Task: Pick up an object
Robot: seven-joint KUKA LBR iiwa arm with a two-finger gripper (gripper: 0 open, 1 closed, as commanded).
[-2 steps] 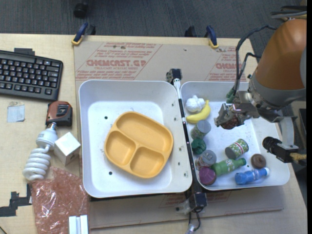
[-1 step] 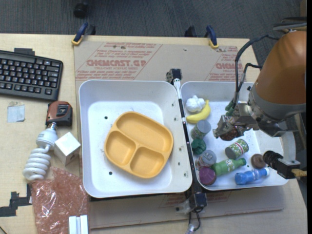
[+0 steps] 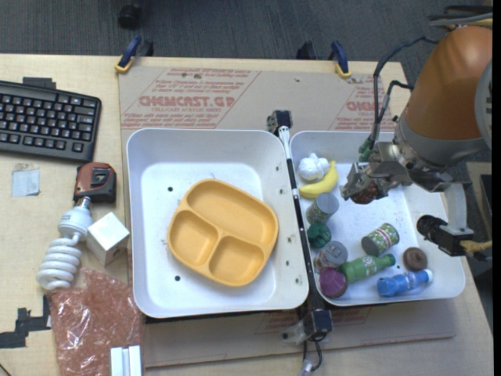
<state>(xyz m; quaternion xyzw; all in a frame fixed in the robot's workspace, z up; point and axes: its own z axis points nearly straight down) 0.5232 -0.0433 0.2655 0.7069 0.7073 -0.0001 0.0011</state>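
Arm's jaws (image 3: 362, 186), state indiscernible, hover over the right bin (image 3: 438, 233). Beside them, at the bin's upper left, lies a curved yellow banana (image 3: 321, 182), touching a white toy (image 3: 312, 165).

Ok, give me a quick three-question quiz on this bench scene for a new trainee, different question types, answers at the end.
1. True or false: the yellow three-compartment plastic plate lies in the left white bin.
2. Multiple choice: what lies directly beside the yellow toy banana in the right white bin? A) a small white figure B) a keyboard C) a tape measure
3. Fill in: the spiral white light bulb lies on the bench to the ______ of both bins.

Key: 1 true. 2 A, the small white figure touches the banana's upper side. 3 left.
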